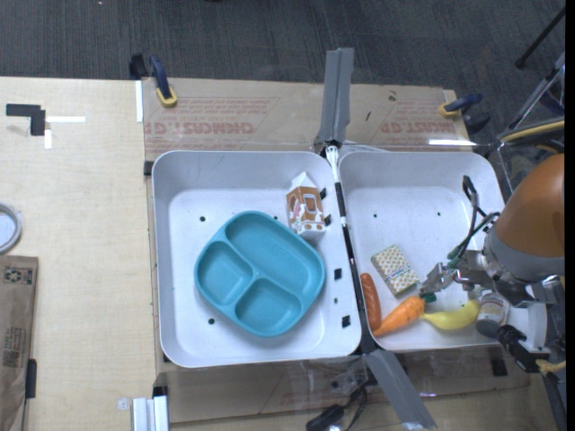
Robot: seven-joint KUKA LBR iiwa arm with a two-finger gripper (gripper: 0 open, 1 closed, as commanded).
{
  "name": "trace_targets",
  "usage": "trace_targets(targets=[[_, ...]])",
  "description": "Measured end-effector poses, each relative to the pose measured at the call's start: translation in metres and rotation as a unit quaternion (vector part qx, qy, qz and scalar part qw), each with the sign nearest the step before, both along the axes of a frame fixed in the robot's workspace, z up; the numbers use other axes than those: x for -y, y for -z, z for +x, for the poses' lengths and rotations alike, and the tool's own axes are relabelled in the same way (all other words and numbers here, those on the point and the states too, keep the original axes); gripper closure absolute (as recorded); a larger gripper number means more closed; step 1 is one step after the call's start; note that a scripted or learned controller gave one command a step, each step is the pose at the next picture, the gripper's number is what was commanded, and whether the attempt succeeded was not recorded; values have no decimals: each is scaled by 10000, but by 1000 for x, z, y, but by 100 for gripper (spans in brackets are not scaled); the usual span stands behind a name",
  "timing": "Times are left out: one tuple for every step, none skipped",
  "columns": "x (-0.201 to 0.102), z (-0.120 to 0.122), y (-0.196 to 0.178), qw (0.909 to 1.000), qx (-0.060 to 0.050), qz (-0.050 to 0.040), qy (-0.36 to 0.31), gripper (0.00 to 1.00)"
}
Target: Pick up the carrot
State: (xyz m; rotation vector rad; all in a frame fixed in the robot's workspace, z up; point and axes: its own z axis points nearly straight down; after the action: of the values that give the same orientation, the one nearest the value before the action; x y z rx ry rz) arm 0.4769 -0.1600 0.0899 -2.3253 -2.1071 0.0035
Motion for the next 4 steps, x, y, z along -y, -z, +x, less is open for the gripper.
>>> trace_targets(targets=[[-32, 0, 0, 9888, 1, 6, -1493, 0], [-56, 1, 0, 9287, 10, 12, -3707, 0], [-56, 2, -8, 9294, 12, 12, -3690, 100], [-56, 2, -8, 9293, 11, 12, -3692, 0]])
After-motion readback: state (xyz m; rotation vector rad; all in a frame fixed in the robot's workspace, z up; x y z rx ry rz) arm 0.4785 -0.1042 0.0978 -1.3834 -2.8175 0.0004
